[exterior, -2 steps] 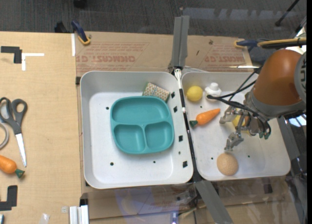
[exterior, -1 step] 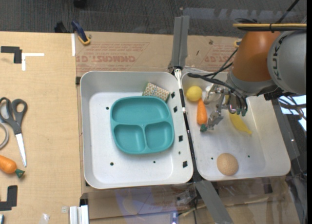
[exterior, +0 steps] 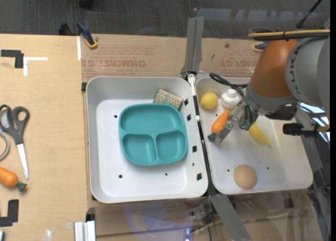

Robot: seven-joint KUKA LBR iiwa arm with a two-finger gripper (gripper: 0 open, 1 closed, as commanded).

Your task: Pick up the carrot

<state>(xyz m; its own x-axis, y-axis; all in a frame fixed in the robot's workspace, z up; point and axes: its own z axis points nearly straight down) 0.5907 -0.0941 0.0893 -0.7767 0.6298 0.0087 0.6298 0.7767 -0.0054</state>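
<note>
On the wooden bench (exterior: pixel 42 129), well to the left of the left bin (exterior: pixel 100 145), a pair of grey-handled scissors (exterior: pixel 16 135) is laid, and just below the scissors a second orange carrot-like toy (exterior: pixel 9 178) with a green end is seen. The left bin holds a teal divided plate (exterior: pixel 153 134), which covers most of its floor. A speckled sponge (exterior: pixel 168 98) is tucked against the plate's upper right edge.

Just right of the left bin stands the right bin (exterior: pixel 283 177), the two walls touching. Inside it, near the wall shared with the left bin, a yellow lemon (exterior: pixel 209 101) is placed at the top. Just below and to the right of the lemon the carrot (exterior: pixel 220 122) is found, tilted, with its green end pointing down toward the shared wall. The gripper (exterior: pixel 227 129) is lowered onto the carrot, and the carrot appears to be pinched between its fingers, with one dark finger seen against its lower side. A white object (exterior: pixel 230 98) is seen just above the gripper. A yellow banana-like piece (exterior: pixel 259 133) lies to the right of the gripper, and a tan egg-shaped object (exterior: pixel 244 176) rests near the right bin's lower wall.
</note>
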